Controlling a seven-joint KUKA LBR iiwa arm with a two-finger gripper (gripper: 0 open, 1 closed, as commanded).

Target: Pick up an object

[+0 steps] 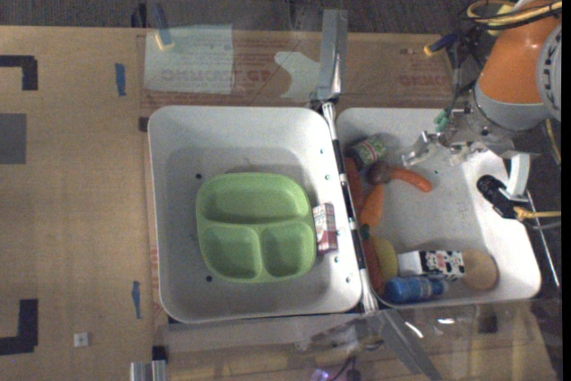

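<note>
tool (434, 145) low, arm from right

In the right bin (500, 232) before me lie a can (368, 148), carrots (410, 179), a lemon (385, 256), a blue bottle (414, 289), a small carton (439, 262) and a tan ball (480, 269).

The two white bins (169, 192) look like smooth plastic, a bit shiny. The green tray (254, 223) is smooth matt plastic (three sections). The bench (71, 219) looks like plain matt wood. A clear, shiny plastic sheet (232, 58) lies behind. The arm (522, 58) has a glossy orange band.
</note>
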